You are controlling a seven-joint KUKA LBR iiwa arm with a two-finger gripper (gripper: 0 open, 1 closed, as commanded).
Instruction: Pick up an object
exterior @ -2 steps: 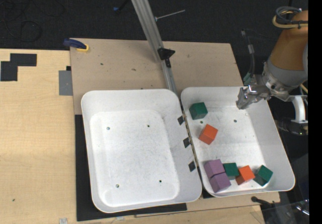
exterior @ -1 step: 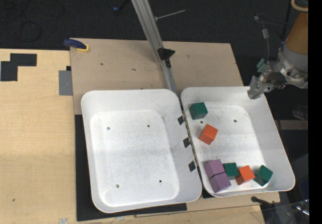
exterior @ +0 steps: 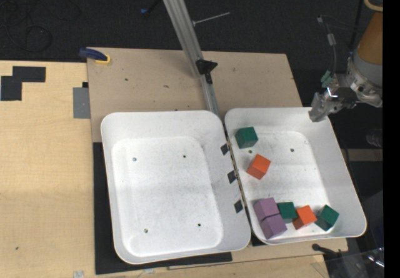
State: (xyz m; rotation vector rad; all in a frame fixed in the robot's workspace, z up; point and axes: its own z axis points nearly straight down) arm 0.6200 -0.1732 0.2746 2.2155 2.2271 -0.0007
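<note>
End effector (exterior: pixel 320 110) hovers over the right bin's (exterior: pixel 340 158) far corner; can't tell its state. Orange block (exterior: pixel 258 166) sits alone mid-bin, below the green cube (exterior: pixel 246 137): likely light, rigid, best pinched across flat sides.

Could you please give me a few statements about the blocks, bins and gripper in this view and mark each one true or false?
1. All the blocks lie in the right bin. True.
2. The gripper holds a green block. False: it hangs above the right bin's far corner, with nothing seen in it.
3. A purple block sits by the right bin's near edge. True.
4. The orange block beside the divider rests on the green block. False: they lie apart.
</note>
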